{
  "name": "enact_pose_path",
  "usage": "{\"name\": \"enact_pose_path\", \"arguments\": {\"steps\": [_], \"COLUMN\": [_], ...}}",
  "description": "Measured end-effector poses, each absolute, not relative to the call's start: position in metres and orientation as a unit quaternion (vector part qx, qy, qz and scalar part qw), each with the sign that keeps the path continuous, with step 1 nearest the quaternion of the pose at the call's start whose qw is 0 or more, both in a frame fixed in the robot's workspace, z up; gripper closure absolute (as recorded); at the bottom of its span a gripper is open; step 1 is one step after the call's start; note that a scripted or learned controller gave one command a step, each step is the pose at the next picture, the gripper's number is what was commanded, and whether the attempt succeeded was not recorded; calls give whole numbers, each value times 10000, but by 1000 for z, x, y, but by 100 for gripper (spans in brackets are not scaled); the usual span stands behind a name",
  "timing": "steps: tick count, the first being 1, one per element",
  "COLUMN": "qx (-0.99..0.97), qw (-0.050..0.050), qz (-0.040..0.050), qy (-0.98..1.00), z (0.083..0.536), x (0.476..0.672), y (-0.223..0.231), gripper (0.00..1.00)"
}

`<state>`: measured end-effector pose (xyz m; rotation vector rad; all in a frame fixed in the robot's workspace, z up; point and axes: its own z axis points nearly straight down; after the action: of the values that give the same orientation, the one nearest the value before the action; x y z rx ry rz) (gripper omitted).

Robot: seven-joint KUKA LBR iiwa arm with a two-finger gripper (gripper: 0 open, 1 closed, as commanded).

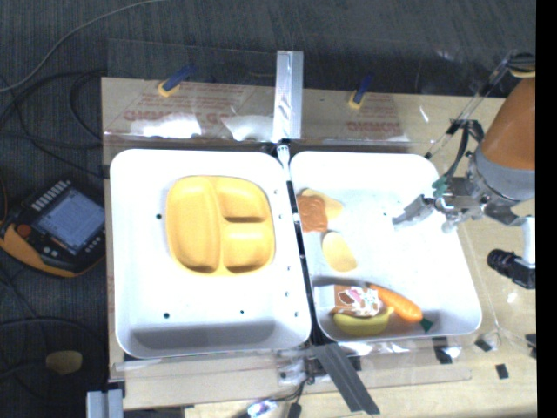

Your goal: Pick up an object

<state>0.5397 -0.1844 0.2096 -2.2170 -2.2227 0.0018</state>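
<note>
The right bin (452, 268) holds several toy foods. An orange-brown piece (315, 209) lies by its left wall, with a pale yellow oval (338, 252) just below it. At the bin's front sit a carrot (399, 303), a yellow banana (361, 322) and a small red-and-white item (352, 299), packed together. My gripper (428, 218) hangs over the bin's upper right part, fingers apart with nothing between them. It is well to the right of the orange-brown piece and above the carrot group.
The left bin (139, 303) carries a yellow divided plate (220, 223). A metal divider (289, 94) stands behind the bins. A handheld controller (61, 225) lies off the bench at left. The arm's orange band (518, 129) is at the right edge.
</note>
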Motion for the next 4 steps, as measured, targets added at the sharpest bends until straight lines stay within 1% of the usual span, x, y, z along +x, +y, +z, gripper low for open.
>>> {"name": "enact_pose_path", "arguments": {"steps": [1,2,3,4], "qx": [-6829,-7081,-7097,-6599], "qw": [18,13,12,11], "qz": [9,4,8,7], "qy": [-7305,-7062,-7045,-7513], "z": [155,120,177,114], "x": [485,503,486,483], "y": [-140,-174,-152,-152], "gripper": [0,0,0,0]}}
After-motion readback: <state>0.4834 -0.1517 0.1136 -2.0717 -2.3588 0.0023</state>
